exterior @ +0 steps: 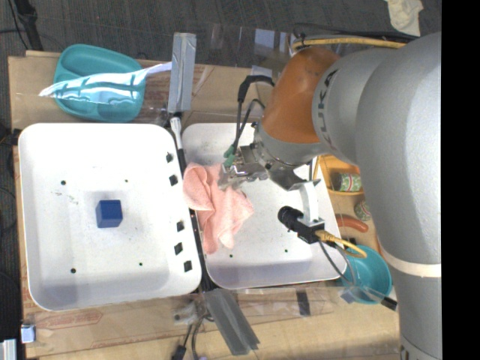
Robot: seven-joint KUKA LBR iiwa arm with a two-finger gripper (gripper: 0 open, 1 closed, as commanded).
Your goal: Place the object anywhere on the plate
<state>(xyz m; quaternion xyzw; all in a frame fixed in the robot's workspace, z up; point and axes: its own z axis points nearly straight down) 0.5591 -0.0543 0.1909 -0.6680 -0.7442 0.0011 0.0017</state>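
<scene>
**A:** Obs.: pincer (238, 168) is low inside the bin (262, 272) on the arm's side, touching the upper edge of the pink cloth (225, 214). I cannot tell whether it is open or closed; the wrist body covers it.

**B:** Where is the task object?

**A:** Judged to be the cloth. It lies crumpled right under the pincer and trails away from it towards the divider between the bins. A blue cube (109, 213) sits well apart from the pincer, across the divider in the other bin (45, 276). It is not in play unless I have misread the task.

**B:** Failure modes from here?

**A:** 1) Grip on one thin fold only. On lifting, the cloth's own weight could pull it free.
2) The cloth hangs long below the pincer, so the trailing end may catch the bin wall or divider during transfer.
3) Limp fabric may land half on and half off the plate.

**B:** And the plate?

**A:** I cannot tell which item is the plate. Behind the pincer, the arm (360, 111) covers most of that side, and a teal bowl (373, 277) lies beyond the bin's corner. The release point is therefore uncertain, which is a risk in itself.
</scene>
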